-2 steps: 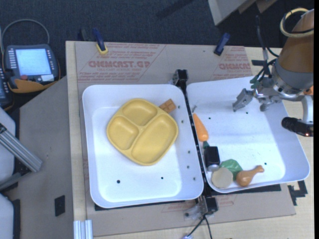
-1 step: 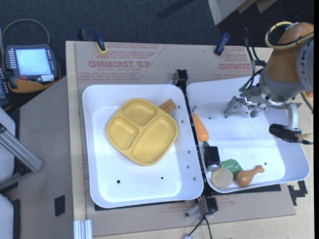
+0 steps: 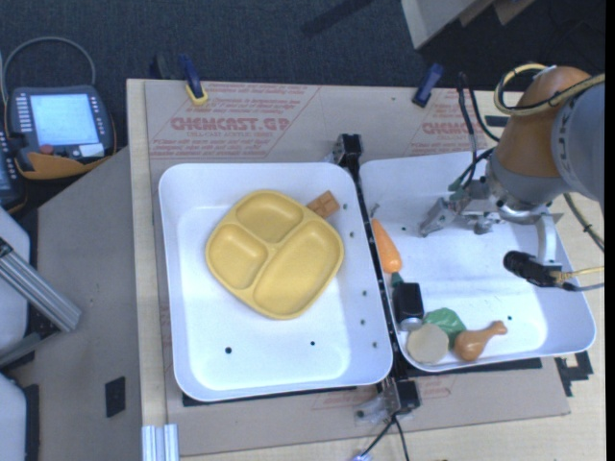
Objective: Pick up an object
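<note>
- Camera view, with the black divider between the two bins as landmark: the left bin lies to its left, the right bin to its right.
- The gripper hangs over the upper half of the right bin, right of the divider, with open white floor between it and that edge.
- Its two fingers are spread apart, and nothing sits between them.
- The grey arm with its orange band comes in over the right bin's upper right rim.
- A carrot lies just beside the divider on its right, running along it, below and left of the gripper.
- A small black block lies near the divider, just below the carrot.
- At the right bin's lower edge, close to the divider, sit a pale round piece, a green piece touching it, and a brown drumstick just to their right.
- The middle of the right bin floor, right of these things, is bare white.
- Left of the divider, a yellow divided plate fills the upper middle of the left bin, with a small brown block at its upper right rim.
- The left bin's lower half is open floor.
</note>
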Tool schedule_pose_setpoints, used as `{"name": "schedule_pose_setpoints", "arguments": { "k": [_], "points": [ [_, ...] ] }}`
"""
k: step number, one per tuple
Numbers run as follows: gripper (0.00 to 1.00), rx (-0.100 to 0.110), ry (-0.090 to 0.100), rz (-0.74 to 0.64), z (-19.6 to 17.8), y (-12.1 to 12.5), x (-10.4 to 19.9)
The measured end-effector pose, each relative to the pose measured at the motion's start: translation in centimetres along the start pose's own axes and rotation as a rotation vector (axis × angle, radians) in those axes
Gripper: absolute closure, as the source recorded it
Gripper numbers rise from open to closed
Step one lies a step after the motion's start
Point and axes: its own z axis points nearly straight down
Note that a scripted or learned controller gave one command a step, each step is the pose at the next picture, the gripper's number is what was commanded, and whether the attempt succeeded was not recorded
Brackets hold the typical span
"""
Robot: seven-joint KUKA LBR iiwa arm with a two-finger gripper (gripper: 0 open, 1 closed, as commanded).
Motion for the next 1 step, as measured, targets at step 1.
{"name": "schedule_pose_setpoints", "arguments": {
  "k": [1],
  "points": [
    [1.00, -0.012, 0.000, 0.000, -1.53, 0.34, 0.04]
  ]
}}
